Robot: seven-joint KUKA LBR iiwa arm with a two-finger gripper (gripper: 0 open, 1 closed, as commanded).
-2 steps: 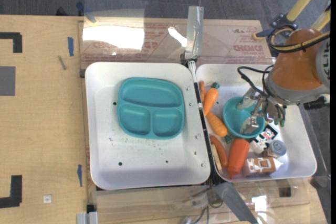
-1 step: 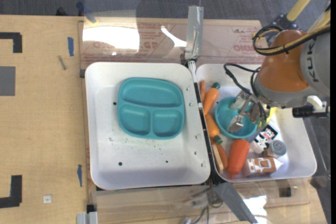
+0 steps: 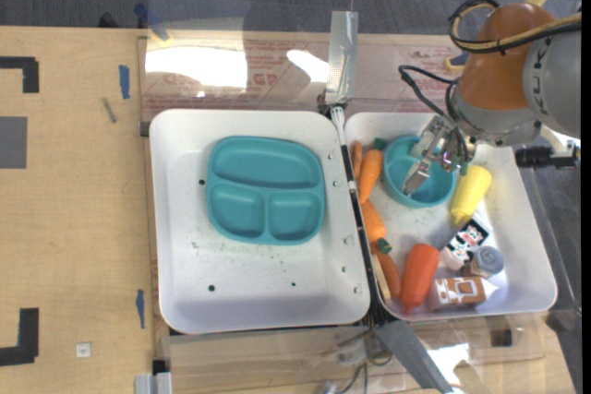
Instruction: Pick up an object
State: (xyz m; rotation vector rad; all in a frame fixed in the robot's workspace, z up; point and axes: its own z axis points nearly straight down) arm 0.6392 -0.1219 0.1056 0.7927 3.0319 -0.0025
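— Tool (image 3: 432, 163) first: you have it hanging over the teal bowl (image 3: 406, 169) at the back of the right bin (image 3: 540, 277), fingers spread, nothing between them.

— So the bowl is your object?

— That is my guess. It sits upright, and one finger seems to be inside its wall with the other near the rim. Whether either touches, I cannot tell.

— How do you take it well?

— Pinch the wall, not the whole bowl. Set one finger inside and one outside, go down straight, close slowly, then lift level so it does not swing.

— What crowds it?

— An orange carrot (image 3: 369, 175) lies just beside the bowl on its left, and a yellow bottle (image 3: 469, 191) leans close on its right. Keep the outer finger off both.

— And farther out?

— More carrots run along the divider, with small packets at the front. The left bin (image 3: 175, 291) holds a teal divided plate (image 3: 266, 189), well apart. Leave that alone.
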